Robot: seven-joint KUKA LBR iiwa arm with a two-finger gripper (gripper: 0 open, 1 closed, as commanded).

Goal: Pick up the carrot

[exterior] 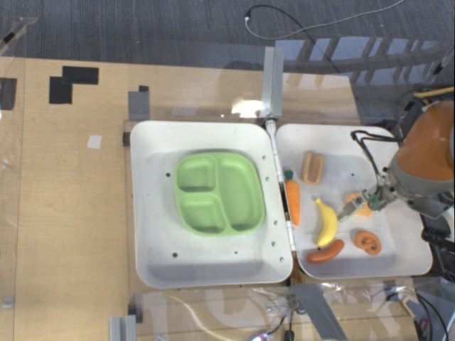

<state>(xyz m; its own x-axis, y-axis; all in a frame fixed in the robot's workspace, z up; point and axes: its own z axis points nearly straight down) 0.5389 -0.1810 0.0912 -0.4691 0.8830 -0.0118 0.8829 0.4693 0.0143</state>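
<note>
Carrot (pixel 292 200): lying ungrasped by right bin's (pixel 409 265) left wall. Gripper (pixel 350 209): low beside banana (pixel 327 223), well apart from carrot; finger state indiscernible. Pick pending.

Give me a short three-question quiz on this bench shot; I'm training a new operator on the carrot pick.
1. True or false: the carrot lies in the left bin, on the green tray.
2. Which thing lies nearest the gripper?
A. the hot dog bun
B. the small yellow piece
C. the sausage
3. Fill in: the carrot lies along the right bin's ____ wall, beside the banana.

Key
1. False: it lies in the right bin.
2. B
3. left
</note>
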